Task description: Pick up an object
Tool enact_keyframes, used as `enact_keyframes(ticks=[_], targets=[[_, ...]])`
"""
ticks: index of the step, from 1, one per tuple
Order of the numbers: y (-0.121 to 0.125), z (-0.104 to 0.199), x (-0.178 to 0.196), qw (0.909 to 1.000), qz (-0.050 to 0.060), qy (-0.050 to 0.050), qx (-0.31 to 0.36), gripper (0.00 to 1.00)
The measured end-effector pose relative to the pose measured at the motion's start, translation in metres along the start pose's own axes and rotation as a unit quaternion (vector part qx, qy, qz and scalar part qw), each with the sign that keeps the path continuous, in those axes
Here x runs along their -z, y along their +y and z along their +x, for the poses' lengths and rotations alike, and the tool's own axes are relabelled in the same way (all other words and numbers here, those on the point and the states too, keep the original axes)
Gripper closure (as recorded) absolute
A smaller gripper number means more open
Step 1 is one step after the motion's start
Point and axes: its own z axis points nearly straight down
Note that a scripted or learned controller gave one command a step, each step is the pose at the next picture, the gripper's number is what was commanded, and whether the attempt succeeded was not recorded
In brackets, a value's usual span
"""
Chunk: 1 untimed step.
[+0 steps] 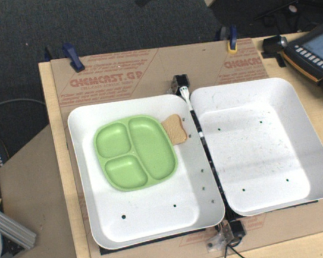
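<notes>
1. Whether the claw is wide, narrow or holding anything cannot be told here.
2. The things to pick lie in the left bin (103, 224), in its far half. One is a green divided plate (135, 153) lying flat, with three compartments: two smaller ones on its left side and one long one on its right.
3. A small tan rectangular piece (175, 129), perhaps a sponge or a cracker, lies at the plate's far right rim. It touches or slightly overlaps that rim, close to the bin's right wall.
4. The right bin (259, 141) sits just beside the left one, their rims meeting along the middle. Its white floor carries scattered dark specks.
5. A black clip (180, 83) sits at the far end of the seam between the bins. Cables (230, 247) trail from the near end.
6. Both bins rest on a brown board (117, 72) printed with red lettering. A blue clamp (72, 56) grips its far edge on the left and a second clamp (232, 39) on the right.
7. A dark handheld screen device (313, 54) lies at the bench's far right, well apart from the plate.
</notes>
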Motion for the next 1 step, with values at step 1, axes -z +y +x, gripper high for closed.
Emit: enact_keyframes(ticks=[1], targets=[[-0.0009, 0.0391, -0.0852, 1.0000, -0.001, -0.001, 0.000, 1.00]])
